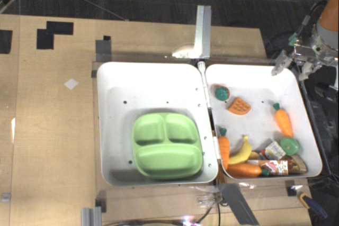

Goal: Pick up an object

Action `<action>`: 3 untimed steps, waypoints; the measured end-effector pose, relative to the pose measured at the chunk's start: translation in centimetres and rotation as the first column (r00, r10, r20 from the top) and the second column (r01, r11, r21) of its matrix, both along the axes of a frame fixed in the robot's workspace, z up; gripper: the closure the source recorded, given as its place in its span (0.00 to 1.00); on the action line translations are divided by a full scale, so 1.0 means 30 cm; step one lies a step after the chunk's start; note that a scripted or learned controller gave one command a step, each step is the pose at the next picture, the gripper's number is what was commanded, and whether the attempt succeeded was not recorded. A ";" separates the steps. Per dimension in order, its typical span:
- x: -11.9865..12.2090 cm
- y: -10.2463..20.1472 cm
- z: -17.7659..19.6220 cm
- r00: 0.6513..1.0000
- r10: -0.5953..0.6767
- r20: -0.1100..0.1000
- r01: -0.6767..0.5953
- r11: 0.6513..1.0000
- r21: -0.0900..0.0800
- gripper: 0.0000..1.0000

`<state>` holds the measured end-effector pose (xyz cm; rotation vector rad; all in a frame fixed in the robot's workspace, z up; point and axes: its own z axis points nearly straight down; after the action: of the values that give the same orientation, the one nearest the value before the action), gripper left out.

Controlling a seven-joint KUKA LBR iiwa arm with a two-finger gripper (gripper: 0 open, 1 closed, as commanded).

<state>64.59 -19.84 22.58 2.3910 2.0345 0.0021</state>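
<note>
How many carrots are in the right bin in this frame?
3, possibly. One carrot lies near the right wall, another stands along the left wall beside the banana, and an orange one lies at the front edge, partly covered. Others could be hidden in the pile.

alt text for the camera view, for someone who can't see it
Two white bins sit side by side: the left bin holds a green divided tray, the right bin holds toy food including carrots and a banana. The arm's tool is at the right bin's upper right corner.

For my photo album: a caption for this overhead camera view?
Robot gripper above right bin of toy food; green tray in left bin.
</note>
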 end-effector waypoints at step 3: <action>-0.207 0.086 -0.413 0.986 0.165 0.004 -0.165 0.986 -0.001 0.00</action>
<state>58.38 -17.28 10.18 2.2127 2.2233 0.0065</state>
